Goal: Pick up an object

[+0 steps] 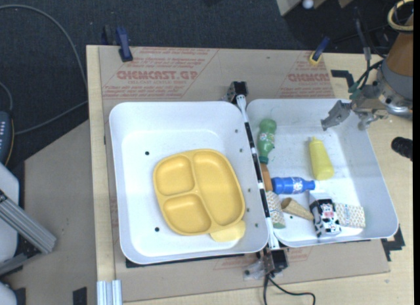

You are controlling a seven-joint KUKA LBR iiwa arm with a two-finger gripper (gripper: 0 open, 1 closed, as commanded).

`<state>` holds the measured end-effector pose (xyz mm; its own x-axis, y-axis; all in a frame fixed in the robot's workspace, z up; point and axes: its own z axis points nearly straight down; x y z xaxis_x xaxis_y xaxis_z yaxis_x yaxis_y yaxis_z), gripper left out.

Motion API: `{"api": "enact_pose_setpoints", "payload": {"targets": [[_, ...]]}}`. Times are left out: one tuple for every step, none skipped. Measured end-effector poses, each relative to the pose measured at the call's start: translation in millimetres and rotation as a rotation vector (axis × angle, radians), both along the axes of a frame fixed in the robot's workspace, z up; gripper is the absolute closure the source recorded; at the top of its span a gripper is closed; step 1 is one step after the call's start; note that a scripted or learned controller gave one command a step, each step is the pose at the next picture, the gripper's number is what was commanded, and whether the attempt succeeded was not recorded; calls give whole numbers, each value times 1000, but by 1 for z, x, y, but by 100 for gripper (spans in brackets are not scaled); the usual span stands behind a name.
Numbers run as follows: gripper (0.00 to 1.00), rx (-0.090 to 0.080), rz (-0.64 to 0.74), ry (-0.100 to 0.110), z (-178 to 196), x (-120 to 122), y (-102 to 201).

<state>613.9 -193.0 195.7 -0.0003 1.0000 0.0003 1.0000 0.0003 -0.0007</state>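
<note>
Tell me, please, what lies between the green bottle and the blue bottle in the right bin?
In the camera view, an orange stick-like object lies along the bin's left wall between the green bottle and the blue bottle; otherwise bare white floor.

Yellow tray (pixel 199 191), green bottle (pixel 266 138), blue bottle (pixel 293 184), yellow bottle (pixel 320 159) — black-and-white toy (pixel 325 217), perhaps cow-patterned.

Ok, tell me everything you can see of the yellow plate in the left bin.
The yellow plate is a rounded-rectangle tray that looks like matte plastic, split by raised ridges into three sections: two at the far side and a larger one nearer the camera's right. It lies flat and upright on the floor of the left bin, turned at a slight angle. A small pale yellow piece pokes out at its near edge, touching it.
</note>
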Motion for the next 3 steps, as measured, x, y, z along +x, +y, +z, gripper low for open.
{"api": "enact_pose_setpoints", "payload": {"targets": [[0, 0, 0, 0, -111, -16, 22], [100, -1, -1, -2, -101, -16, 22], [100, 0, 1, -2, -11, 0, 112]]}}
